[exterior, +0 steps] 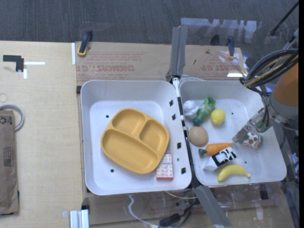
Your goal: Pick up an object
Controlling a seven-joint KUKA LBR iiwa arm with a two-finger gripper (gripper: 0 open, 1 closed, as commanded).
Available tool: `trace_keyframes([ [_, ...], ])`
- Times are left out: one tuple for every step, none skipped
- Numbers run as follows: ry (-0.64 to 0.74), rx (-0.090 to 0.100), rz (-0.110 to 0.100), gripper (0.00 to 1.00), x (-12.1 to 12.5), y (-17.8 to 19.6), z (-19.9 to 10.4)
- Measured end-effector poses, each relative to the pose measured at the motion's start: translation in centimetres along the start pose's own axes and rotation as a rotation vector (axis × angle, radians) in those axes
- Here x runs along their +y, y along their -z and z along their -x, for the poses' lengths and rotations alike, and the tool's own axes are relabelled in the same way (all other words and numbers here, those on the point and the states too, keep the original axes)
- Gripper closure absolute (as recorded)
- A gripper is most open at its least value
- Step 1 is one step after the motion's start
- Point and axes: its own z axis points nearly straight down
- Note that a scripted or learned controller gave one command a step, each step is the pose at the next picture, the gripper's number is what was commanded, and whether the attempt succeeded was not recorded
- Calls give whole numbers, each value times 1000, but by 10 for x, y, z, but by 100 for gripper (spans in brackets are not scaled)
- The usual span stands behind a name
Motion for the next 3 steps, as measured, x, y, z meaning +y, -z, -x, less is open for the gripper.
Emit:
trace_keyframes([
  [1,2,5,100,3,10,-1],
  [-91,-1,0,100,63,104,-37],
  [-246,-1,-1,100,121,178,-22],
])
